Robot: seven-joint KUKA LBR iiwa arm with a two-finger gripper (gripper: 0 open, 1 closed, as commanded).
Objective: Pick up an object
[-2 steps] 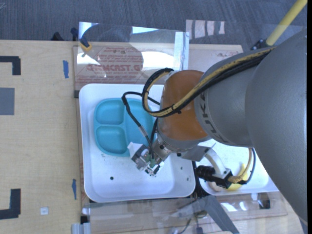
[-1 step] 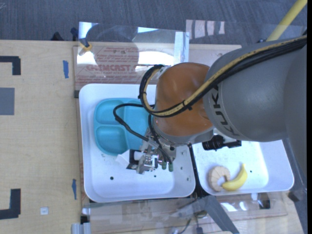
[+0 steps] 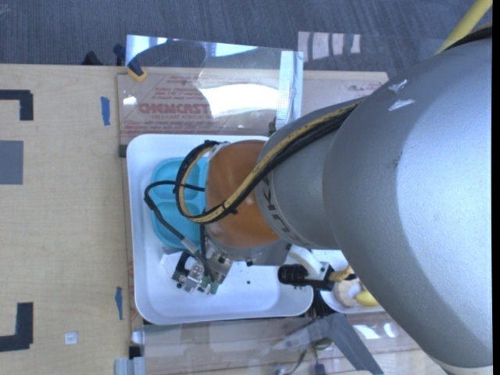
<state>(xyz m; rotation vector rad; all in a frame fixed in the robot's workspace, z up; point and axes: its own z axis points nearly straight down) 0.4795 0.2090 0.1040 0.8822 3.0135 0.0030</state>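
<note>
Gripper [image 3: 197, 274] low in the left bin [image 3: 234, 307] beside a blue object [image 3: 166, 198], jaws' state untellable; arm may close on nothing.

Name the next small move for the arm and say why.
Probably a short lift straight up to check the grasp: the gripper sits low over the white bin floor beside the blue object, and the view doesn't show anything between its fingers.
</note>
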